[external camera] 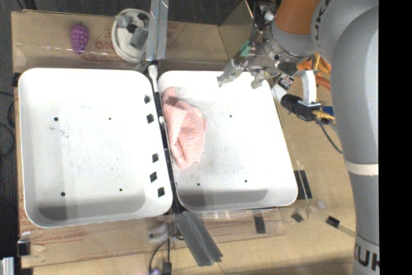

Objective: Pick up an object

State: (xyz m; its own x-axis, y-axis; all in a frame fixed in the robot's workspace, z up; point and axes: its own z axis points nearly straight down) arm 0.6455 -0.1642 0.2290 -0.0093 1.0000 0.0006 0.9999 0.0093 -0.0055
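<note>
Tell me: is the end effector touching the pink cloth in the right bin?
Apart. The camera view shows the end effector at the right bin's far edge, with bare white bin floor between it and the pink cloth, which lies against the bin's left wall.

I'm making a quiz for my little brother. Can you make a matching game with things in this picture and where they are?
Things:
1. pink cloth
2. purple toy
3. claw
4. white roll

Places:
A. above the top edge of the right bin
B. on the bench beyond the left bin, near its far left corner
C. in the right bin, against its left wall
D. on the bench beside the grey post between the bins

Pairs: 1-C, 2-B, 3-A, 4-D
</note>
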